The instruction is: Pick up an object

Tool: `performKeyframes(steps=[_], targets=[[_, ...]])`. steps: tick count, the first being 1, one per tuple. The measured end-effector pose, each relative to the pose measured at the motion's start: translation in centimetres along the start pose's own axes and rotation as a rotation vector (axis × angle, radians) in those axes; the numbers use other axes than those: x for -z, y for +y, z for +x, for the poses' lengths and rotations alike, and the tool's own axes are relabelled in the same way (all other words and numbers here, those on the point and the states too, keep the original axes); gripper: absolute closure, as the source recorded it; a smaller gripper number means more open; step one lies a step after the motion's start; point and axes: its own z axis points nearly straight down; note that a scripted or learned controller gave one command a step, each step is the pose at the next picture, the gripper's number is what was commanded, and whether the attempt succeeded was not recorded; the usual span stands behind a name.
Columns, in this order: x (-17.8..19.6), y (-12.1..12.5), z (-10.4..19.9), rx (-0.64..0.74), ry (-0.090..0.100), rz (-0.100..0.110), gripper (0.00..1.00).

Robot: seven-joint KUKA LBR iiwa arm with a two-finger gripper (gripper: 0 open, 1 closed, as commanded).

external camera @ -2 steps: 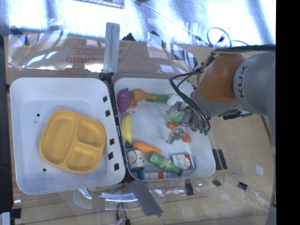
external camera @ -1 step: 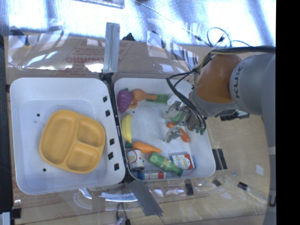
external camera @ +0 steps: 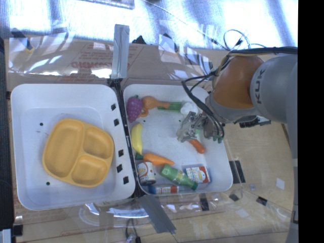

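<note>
My gripper (external camera: 188, 129) hangs low over the right part of the right bin (external camera: 218, 158), reaching in from the right. A small orange carrot piece (external camera: 198, 146) lies just below and right of it, close by or touching. Left of the gripper lie a yellow banana (external camera: 136, 138) and, along the bin's far wall, purple grapes (external camera: 133, 108), an orange carrot with a green top (external camera: 158, 104) and a white item (external camera: 189, 108). I see nothing held in the gripper.
Near the front wall of the right bin lie another carrot (external camera: 158, 159), a small can (external camera: 146, 172), a green bottle (external camera: 177, 176), a small carton (external camera: 197, 174) and a thin tube (external camera: 164, 189). The left bin (external camera: 25, 100) holds a yellow divided plate (external camera: 77, 152).
</note>
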Motion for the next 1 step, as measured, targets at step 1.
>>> performKeyframes(steps=[1], targets=[[-1.35,1.57,-0.45,-0.283,0.004,0.000,1.00]])
